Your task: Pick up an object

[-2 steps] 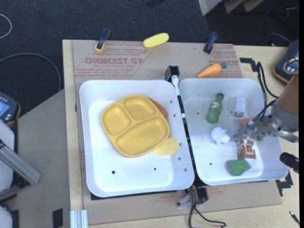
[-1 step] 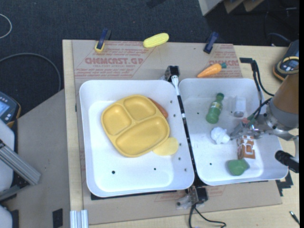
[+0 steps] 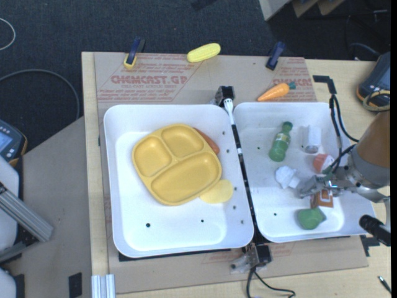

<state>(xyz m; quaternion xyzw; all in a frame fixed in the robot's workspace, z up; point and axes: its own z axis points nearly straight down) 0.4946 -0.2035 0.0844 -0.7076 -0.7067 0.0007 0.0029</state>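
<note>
**A:** Where was the end effector [image 3: 319,188], and what sat closest to it?

**B:** It was low in the right bin [image 3: 263,225], near that bin's right wall. A small orange-brown block [image 3: 323,198] lay right under its tip, touching or nearly so. Whether the end effector was spread or pinched together, I could not tell; the metal parts blurred into one another, and nothing showed clearly between them.

**A:** And the other pieces in that bin?

**B:** A green lump [image 3: 309,218] lay just in front of the block, toward the near wall. A crumpled white object [image 3: 286,177] sat just left of the end effector. A small red-orange piece [image 3: 319,162] was just behind it, a white cylinder [image 3: 311,139] farther back, and a green bottle [image 3: 280,143] lay tilted near the bin's middle.

**A:** The left bin?

**B:** The left bin [image 3: 124,228] held a yellow divided plate [image 3: 177,164], with a pale yellow disc [image 3: 218,192] tucked at its near right edge and something red-orange [image 3: 213,145] peeking out behind it.

**A:** Anything outside the bins?

**B:** On the tabletop [image 3: 99,166], a toy carrot [image 3: 273,92] lay behind the right bin and a yellow banana-like toy [image 3: 203,53] sat at the far edge.
</note>
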